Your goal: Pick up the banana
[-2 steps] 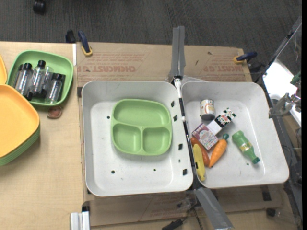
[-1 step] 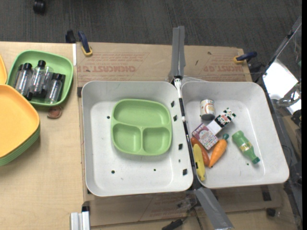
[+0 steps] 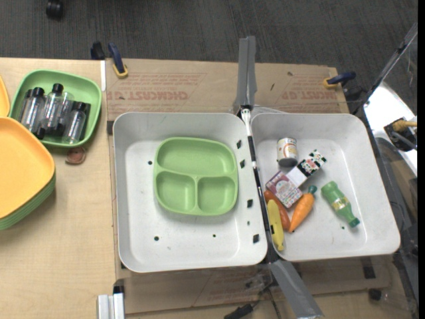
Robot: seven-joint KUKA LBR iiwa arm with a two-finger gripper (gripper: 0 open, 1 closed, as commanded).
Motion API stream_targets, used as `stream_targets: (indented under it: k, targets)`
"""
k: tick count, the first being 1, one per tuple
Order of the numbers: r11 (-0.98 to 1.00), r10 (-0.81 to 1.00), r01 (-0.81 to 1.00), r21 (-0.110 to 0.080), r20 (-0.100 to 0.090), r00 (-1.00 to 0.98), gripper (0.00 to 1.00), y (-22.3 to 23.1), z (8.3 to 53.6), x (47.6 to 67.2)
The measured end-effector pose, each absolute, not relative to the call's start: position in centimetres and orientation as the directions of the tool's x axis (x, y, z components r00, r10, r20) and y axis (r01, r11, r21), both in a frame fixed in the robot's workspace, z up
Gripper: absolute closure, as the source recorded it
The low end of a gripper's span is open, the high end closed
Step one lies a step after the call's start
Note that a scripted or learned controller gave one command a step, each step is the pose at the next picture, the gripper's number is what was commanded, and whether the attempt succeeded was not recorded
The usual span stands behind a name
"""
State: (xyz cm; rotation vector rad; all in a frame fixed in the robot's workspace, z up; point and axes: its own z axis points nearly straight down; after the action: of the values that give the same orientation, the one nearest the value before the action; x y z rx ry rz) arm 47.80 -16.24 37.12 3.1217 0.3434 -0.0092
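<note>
Small yellow plastic banana [image 3: 275, 225] lying lengthwise in the right shallow white bin [image 3: 372, 198], against its left wall near the front corner, touching an orange toy carrot [image 3: 302, 209], green bottle [image 3: 340, 204] nearby, green divided plate [image 3: 196, 176] in the left white bin [image 3: 133, 198]

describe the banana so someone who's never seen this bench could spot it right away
Look in the right-hand white bin, at the cluster of small items near its left wall. The banana lies at the cluster's near end, along that wall. It is the only plain yellow piece, slim and curved, beside the orange carrot.
</note>
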Motion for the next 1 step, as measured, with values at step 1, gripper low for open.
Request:
stream_targets:
  k: [1]
  targets:
    - [-0.979, 0.202, 0.202, 0.0, -0.006, 0.979, 0.0, -7.45, 27.24, 49.3]
